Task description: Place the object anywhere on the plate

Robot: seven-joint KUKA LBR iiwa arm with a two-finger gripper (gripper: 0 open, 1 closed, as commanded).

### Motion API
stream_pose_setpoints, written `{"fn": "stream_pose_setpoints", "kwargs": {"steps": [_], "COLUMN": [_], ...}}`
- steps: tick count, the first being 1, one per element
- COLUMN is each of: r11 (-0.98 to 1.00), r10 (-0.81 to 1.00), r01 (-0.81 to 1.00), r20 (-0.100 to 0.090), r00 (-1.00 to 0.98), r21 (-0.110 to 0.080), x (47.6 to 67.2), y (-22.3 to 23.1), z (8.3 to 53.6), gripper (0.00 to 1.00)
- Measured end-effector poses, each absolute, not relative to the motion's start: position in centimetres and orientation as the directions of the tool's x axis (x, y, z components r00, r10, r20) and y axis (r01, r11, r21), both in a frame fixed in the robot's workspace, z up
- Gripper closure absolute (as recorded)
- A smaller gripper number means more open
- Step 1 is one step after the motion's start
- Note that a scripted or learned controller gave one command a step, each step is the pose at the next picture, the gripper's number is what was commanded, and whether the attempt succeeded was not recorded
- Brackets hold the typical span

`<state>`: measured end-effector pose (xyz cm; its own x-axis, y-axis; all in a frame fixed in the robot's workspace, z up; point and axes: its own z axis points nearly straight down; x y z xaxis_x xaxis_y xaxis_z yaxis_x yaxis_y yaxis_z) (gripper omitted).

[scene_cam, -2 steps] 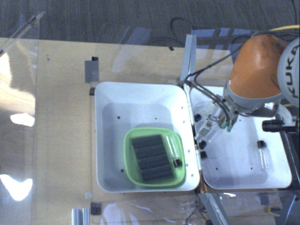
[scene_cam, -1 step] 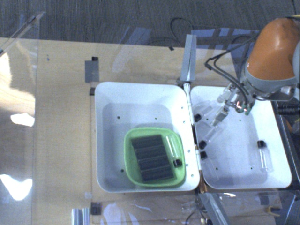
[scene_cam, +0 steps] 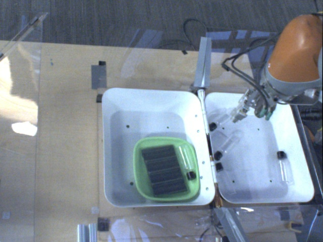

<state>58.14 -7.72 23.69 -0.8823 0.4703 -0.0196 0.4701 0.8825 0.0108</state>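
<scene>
On the wooden counter (scene_cam: 60, 150), a shallow white plastic left bin (scene_cam: 113, 150) with a rounded green plate (scene_cam: 140, 173); a clear black-capped vial (scene_cam: 187, 164) lying along the plate's right side. In the right white bin (scene_cam: 298, 185), two similar vials (scene_cam: 228, 142). Above its far left, fingers (scene_cam: 238, 115), grip impossible to tell.

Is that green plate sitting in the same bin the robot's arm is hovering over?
No. The green plate lies in the left bin, while the gripper hangs over the right bin.

Green plate (scene_cam: 139, 170) in left bin (scene_cam: 151, 97) — vial (scene_cam: 187, 164) resting on it.
</scene>
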Motion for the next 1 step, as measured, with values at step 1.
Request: {"fn": "stream_pose_setpoints", "kwargs": {"steps": [1], "r11": [0.93], "r10": [0.366], "r01": [0.366], "r20": [-0.009], "r00": [-0.93], "r21": [0.004], "x": [54.63], "y": [-3.35], "z": [24.76], "gripper": [1.0]}}
